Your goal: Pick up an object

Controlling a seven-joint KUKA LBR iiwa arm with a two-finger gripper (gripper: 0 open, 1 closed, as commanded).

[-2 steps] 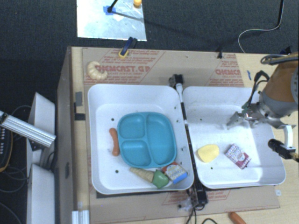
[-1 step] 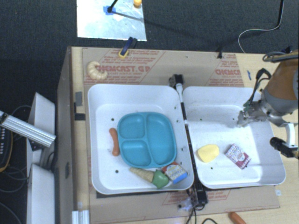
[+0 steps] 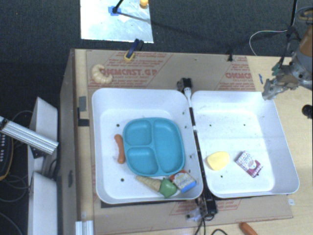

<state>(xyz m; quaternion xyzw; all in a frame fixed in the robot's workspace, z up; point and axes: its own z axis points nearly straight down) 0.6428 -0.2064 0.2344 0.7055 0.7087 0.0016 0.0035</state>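
The likeliest pickings sit in the right bin (image 3: pixel 281 131): a yellow lump (image 3: pixel 217 160) at about seven o'clock and a small red packet (image 3: pixel 249 163) just to its right, at five. The claw (image 3: pixel 270 89) hangs off past the bin's one o'clock corner, well apart from both — whether it's open or closed I can't tell. The packet lies flat — it could slide away, and the lump might roll off.
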